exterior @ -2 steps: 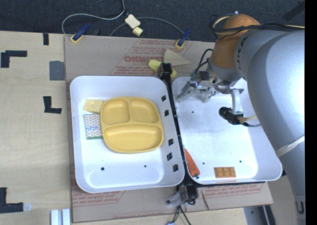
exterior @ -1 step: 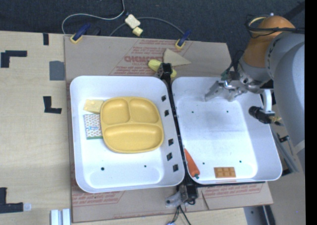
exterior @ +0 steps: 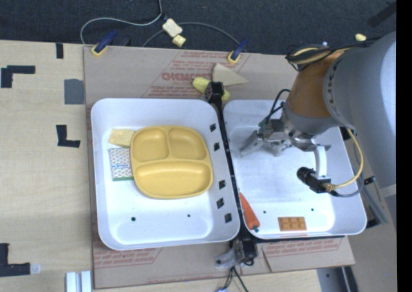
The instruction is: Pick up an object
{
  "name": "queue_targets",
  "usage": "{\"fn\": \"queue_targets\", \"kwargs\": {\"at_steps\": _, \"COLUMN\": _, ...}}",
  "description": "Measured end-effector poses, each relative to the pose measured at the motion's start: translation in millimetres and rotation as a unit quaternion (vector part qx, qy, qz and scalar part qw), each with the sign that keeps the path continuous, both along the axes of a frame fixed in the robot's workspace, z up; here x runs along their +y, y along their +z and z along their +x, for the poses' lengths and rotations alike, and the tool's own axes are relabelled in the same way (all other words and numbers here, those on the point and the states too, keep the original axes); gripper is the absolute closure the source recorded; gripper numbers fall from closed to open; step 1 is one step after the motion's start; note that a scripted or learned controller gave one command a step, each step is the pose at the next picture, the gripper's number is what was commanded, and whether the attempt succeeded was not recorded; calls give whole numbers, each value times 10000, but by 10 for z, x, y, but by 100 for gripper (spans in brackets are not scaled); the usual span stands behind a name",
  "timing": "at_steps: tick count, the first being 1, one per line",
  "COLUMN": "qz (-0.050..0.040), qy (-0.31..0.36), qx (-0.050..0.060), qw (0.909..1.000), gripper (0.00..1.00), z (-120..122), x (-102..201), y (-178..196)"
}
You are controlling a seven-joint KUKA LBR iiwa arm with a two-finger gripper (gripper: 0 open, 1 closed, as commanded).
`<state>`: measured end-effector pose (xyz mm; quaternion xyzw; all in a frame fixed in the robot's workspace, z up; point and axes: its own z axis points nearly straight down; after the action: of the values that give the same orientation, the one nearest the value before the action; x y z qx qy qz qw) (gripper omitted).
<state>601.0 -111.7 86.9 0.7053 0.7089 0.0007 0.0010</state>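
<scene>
My gripper (exterior: 270,141) hangs low over the upper middle of the right bin (exterior: 351,219), with the grey arm and its orange band (exterior: 312,91) coming in from the right. Nothing lies directly under or beside it on the bin floor. A small orange carrot (exterior: 248,212) rests against the right bin's lower left wall. A brown waffle-like square (exterior: 291,223) lies near that bin's front edge. In the left bin (exterior: 103,220) sits a yellow divided plate (exterior: 172,161), with a pale yellow block (exterior: 121,137) and a patterned card (exterior: 120,163) at its left.
A black divider with clips (exterior: 222,155) runs between the bins. A yellow piece (exterior: 202,83) and a tan wedge (exterior: 230,75) lie on the cardboard behind them. A black connector with a yellow cable (exterior: 313,180) hangs off the arm over the right bin.
</scene>
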Motion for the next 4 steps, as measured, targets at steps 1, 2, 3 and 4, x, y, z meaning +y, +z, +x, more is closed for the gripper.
{"fn": "queue_targets", "kwargs": {"at_steps": 1, "qz": 2, "qy": -2, "qx": -24, "qw": 10000, "gripper": 0, "z": 705, "x": 168, "y": 315}}
{"fn": "queue_targets", "kwargs": {"at_steps": 2, "qz": -29, "qy": -74, "qx": 21, "qw": 10000, "gripper": 0, "z": 306, "x": -981, "y": 386}}
{"fn": "queue_targets", "kwargs": {"at_steps": 3, "qz": 27, "qy": -7, "qx": 57, "qw": 10000, "gripper": 0, "z": -555, "x": -77, "y": 317}}
{"fn": "queue_targets", "kwargs": {"at_steps": 4, "qz": -4, "qy": -16, "qx": 14, "qw": 10000, "gripper": 0, "z": -145, "x": 62, "y": -23}}
